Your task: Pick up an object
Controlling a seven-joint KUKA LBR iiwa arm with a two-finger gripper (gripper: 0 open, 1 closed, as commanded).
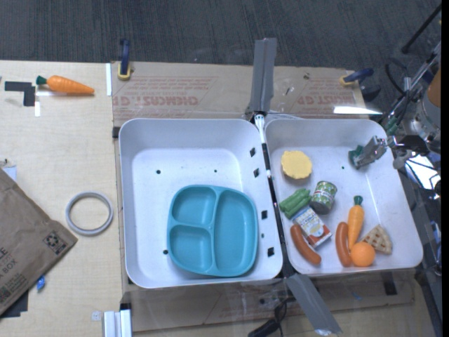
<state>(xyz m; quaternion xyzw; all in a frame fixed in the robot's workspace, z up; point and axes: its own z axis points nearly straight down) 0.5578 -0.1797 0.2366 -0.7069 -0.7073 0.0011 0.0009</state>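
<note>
The right bin [393, 188] holds several toy foods: a yellow round piece [297, 164], green pods [295, 202], a small can [323, 195], a little carton [312, 227], two sausages [305, 245] [342, 244], a carrot [356, 220], an orange [363, 254] and a waffle wedge [377, 239]. My gripper [365, 154] hangs over the bin's upper right part, above and right of the can and apart from every item. Nothing is seen held in it.
The left bin [140, 188] holds a teal divided plate [212, 230]. On the bench to the left lie another carrot [64, 85], a tape ring [89, 212] and a cardboard box [21, 251]. A grey divider [263, 76] stands behind the bins.
</note>
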